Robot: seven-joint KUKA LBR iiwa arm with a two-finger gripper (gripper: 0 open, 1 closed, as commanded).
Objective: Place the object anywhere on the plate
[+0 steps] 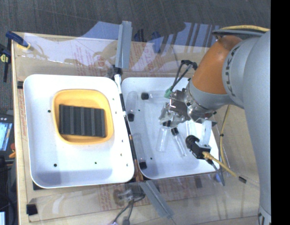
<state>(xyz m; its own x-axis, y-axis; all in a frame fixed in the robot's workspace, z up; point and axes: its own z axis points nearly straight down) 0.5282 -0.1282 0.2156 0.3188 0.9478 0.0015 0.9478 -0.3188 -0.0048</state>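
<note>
A yellow plate [83,97] lies in the left bin [41,158], and a dark grey ribbed rectangle [82,120] covers its middle. My gripper [171,144] hangs over the middle of the right bin [149,170], pointing down toward the bin floor. Its two pale, see-through fingers [161,138] stand apart, open, with only white bin floor showing between them. A small dark bit [174,131] sits just above the gap, close to the gripper's base; I cannot tell what it is.
Small black pieces sit in the right bin near its back left [145,96], left wall [130,117] and front left corner [143,165]. A raised divider [126,130] separates the bins. The grey and orange arm [215,74] covers the right bin's right side.
</note>
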